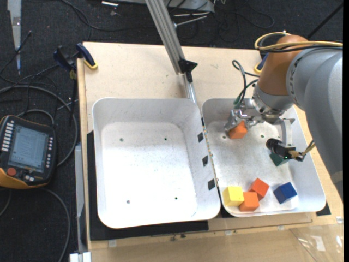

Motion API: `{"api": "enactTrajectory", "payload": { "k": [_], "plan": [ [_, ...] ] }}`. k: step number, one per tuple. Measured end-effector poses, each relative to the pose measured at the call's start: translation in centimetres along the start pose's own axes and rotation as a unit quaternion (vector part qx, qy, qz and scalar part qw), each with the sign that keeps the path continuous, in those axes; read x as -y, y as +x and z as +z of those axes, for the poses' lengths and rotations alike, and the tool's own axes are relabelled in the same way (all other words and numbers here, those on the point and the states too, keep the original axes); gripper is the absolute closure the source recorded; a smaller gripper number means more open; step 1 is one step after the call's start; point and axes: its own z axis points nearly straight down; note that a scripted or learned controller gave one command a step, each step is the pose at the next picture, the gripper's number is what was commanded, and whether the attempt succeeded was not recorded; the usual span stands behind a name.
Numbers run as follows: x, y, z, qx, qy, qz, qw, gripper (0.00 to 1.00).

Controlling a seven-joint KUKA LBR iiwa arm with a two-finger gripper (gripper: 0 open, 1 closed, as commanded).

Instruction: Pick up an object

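Four cubes crowd the near rim of the right bin (pixel 240 162) while the gripper (pixel 238 125) pinches an orange block (pixel 237 131).
Beside it, the left bin (pixel 142 162) offers broad white floor. The grey arm (pixel 316 81) reaches over the right bin's far edge, fingers narrowed on the block near the far-left corner. Open floor separates the block from the blue cube (pixel 284 192), yellow cube (pixel 235 195) and two orange cubes (pixel 250 201) (pixel 260 187). A green piece (pixel 279 158) lies toward the right wall.

Smooth white plastic bins (pixel 144 165), finely speckled; pale matt wooden tabletop (pixel 136 70); bare metal bar (pixel 163 26) at twelve o'clock; matt blocks (pixel 234 195)
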Motion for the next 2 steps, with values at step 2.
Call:
{"api": "enactTrajectory", "payload": {
  "k": [2],
  "plan": [
    [3.0, 15.6, -9.9, -0.002, 0.002, -0.002, 1.0000, 1.00]
  ]
}}
